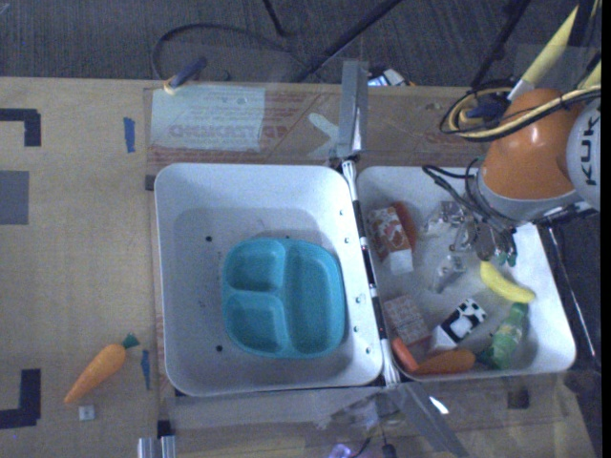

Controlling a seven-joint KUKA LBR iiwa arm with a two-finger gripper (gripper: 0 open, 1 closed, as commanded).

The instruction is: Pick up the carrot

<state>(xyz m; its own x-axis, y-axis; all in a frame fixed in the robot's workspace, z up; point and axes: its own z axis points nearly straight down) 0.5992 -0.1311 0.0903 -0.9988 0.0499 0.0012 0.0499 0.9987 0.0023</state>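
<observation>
An orange carrot [95, 371] with a green top lies on the wooden bench, left of the left bin [177, 256] and outside both bins. A second orange, carrot-like piece [445, 361] lies along the front wall of the right bin [558, 351]. My gripper [456, 248] hangs over the middle of the right bin, under the orange wrist band [530, 156]. It is well above and behind that orange piece, and nothing shows in its grasp.
A blue divided plate [284, 296] lies in the left bin. The right bin holds a red-and-white packet [389, 232], a banana [506, 284], a black-and-white box [464, 319], a green bottle [506, 337] and a pinkish box [406, 318]. Cables run behind the bins.
</observation>
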